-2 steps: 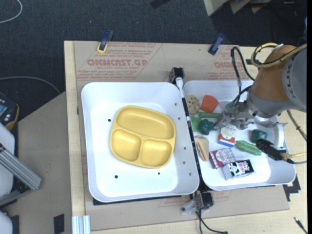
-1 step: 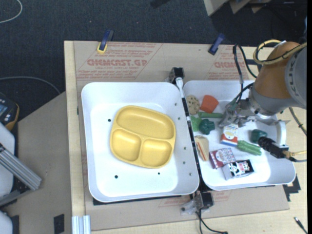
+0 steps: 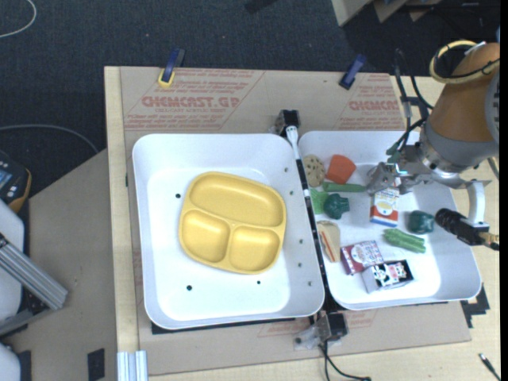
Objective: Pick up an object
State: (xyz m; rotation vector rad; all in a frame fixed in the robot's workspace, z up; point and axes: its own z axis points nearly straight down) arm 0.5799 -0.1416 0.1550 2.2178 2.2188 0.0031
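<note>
Arm [image 3: 460, 109] hangs over right bin [image 3: 456, 288] above small carton [image 3: 384, 208]

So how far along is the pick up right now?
Nothing looks picked yet: the carton, the green pieces and the packets lie in the right bin, and the yellow tray sits in the left bin. The claw hangs just above the carton. Grasping and lifting are left.

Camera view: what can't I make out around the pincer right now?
- Pincer in the camera view: the wrist covers its tips; grip state unreadable.
- Small carton: top edge tucked under the pincer; contact unclear.
- Arm: cut off by the right edge.
- Packets: print too small.
</note>
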